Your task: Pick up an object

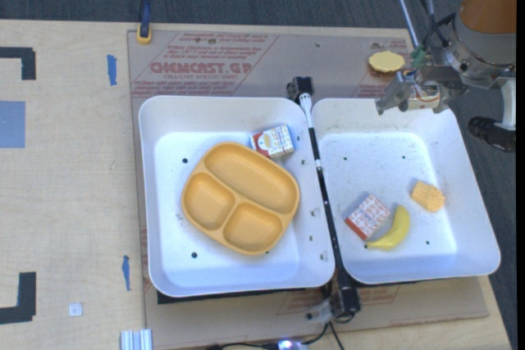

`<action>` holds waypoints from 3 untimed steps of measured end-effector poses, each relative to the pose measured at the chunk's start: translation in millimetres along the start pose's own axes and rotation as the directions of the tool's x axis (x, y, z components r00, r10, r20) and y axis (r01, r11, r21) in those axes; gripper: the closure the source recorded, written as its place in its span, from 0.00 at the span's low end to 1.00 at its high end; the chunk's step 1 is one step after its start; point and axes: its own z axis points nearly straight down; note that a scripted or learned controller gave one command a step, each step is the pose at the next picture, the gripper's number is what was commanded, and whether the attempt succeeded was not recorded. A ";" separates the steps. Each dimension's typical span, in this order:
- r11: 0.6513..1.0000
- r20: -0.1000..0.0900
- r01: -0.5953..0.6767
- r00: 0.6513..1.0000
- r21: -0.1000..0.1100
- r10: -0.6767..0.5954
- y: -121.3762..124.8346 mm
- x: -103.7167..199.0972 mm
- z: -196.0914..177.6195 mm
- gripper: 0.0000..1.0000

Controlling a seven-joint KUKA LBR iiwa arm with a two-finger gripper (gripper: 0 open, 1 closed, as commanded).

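Gripper (pixel 408 94) was seen above right bin (pixel 469 201) far rim; finger state couldn't be determined. Banana (pixel 393 230), red carton (pixel 368 215), cracker (pixel 427 196) were left untouched.

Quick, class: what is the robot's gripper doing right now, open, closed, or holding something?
Gripper: above the far edge of the right bin, nothing between its fingers; open or closed cannot be told.

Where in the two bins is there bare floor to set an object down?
Right bin: the upper half of its floor is bare, above the cracker, banana and small box, which crowd the lower middle. Left bin: the divided yellow plate and milk carton crowd the middle; bare strips remain along its left and bottom.
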 end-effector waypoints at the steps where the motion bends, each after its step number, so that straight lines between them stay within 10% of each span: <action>1: 1.000 0.001 -0.002 1.000 0.001 0.002 27.1 -52.2 135.9 0.00; 3: 1.000 -0.001 -0.001 1.000 -0.001 0.001 -51.1 8.4 194.1 0.00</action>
